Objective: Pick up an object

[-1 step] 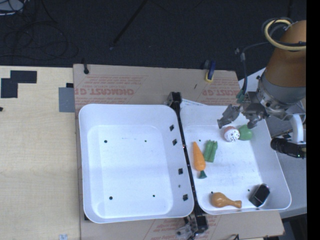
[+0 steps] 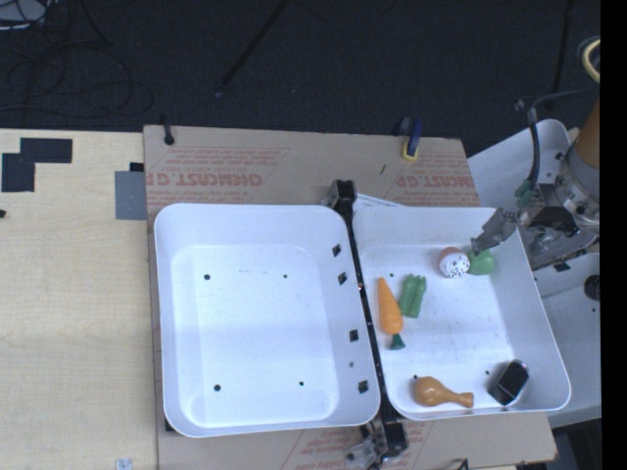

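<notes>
While gripper (image 2: 487, 241) hung at right bin's (image 2: 549, 360) far edge, you couldn't tell its state; green toy (image 2: 482, 263) and speckled ball (image 2: 453, 262) lay closest, likely targets.

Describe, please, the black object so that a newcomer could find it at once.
Look in the right bin, at its near right corner. The small black object lies there, right of the tan gourd-shaped toy; it is the bin's sole dark item.
</notes>
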`<action>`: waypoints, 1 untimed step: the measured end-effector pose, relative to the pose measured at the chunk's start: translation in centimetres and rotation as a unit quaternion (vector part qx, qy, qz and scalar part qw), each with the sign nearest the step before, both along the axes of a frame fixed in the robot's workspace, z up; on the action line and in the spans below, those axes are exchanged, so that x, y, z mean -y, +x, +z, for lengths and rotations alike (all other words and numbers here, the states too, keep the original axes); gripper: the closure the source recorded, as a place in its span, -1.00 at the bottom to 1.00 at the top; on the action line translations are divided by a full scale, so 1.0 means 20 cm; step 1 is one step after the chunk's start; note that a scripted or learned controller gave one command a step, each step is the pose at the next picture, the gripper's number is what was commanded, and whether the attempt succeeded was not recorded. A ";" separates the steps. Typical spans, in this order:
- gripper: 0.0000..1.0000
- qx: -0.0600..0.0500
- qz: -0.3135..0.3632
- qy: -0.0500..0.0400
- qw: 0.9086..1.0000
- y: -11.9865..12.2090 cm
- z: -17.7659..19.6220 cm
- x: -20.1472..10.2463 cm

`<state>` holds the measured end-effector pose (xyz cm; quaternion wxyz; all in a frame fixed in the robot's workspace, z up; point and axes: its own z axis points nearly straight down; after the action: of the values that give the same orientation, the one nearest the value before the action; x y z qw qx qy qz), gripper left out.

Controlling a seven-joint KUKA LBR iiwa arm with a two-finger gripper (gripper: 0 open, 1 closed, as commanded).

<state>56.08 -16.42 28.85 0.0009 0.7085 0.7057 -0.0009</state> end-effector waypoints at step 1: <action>-1.00 0.008 0.001 -0.002 1.000 -0.15 1.30 0.18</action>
<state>53.15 -19.94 54.81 0.0083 0.7074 0.7067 0.0032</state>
